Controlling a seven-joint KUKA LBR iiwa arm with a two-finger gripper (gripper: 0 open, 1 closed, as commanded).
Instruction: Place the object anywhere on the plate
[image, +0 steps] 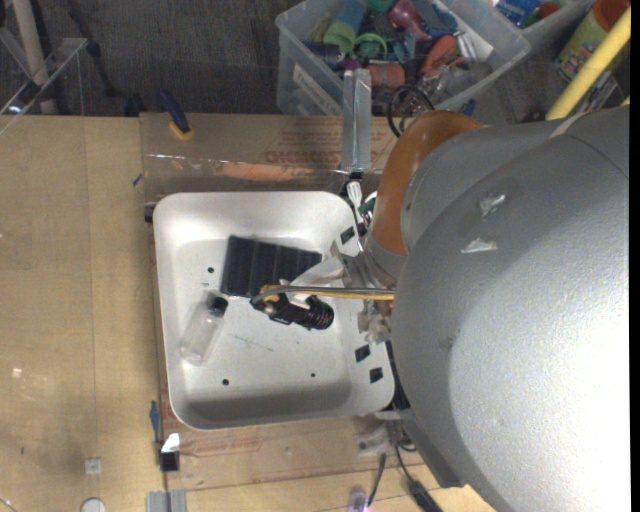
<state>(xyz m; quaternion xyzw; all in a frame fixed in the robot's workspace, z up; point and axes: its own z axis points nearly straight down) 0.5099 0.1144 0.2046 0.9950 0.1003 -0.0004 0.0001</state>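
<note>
The left white bin (180, 235) holds a flat black ribbed rectangle (262, 264) near its far middle. To the near left of it, a small clear plastic bottle (203, 328) lies on its side on the bin floor. My gripper (345, 272) sits low over the bin's right side, just right of the black rectangle's corner, and the grey arm and orange band (420, 175) cover most of it. I cannot see anything held. The arm also hides the right bin.
A clear tub of colourful toys (400, 45) stands behind the bins. A metal post (356, 120) rises at the left bin's far right corner. Bare wooden bench (70, 300) stretches to the left. The bin floor has small dark holes.
</note>
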